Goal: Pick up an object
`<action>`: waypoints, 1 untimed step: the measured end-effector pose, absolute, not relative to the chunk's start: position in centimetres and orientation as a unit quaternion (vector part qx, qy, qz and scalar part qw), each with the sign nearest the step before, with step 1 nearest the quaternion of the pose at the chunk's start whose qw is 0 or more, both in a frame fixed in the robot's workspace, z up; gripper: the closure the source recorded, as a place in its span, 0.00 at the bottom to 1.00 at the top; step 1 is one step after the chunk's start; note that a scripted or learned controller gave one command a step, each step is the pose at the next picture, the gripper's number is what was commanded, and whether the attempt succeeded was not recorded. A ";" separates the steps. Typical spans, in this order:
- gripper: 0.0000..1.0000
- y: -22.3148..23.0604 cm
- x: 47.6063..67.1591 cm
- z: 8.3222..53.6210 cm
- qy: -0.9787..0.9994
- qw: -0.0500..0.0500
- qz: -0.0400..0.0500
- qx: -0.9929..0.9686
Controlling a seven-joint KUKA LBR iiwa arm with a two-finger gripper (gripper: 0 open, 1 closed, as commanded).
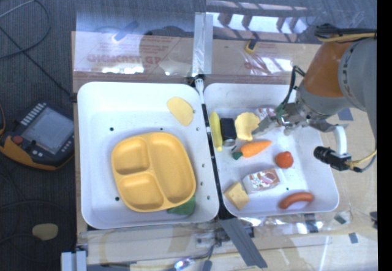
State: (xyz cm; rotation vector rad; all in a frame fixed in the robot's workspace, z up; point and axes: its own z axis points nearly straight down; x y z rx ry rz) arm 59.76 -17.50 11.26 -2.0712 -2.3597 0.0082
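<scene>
Approach step: gripper (pixel 274 118) low in right bin (pixel 318 202) nr carrot (pixel 256 149), finger state can't tell; next needs centring over carrot, then descend & close.

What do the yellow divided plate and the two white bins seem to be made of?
Yellow divided plate: probably moulded plastic, with a matte to slightly glossy finish; its colour is even and its compartment edges are rounded. White bins: probably smooth plastic too; the corners are rounded and the rims show soft highlights. The look leaves both open.
</scene>
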 end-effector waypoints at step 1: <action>0.00 -15.9 57.0 9.0 -0.779 -0.009 -0.001 -0.628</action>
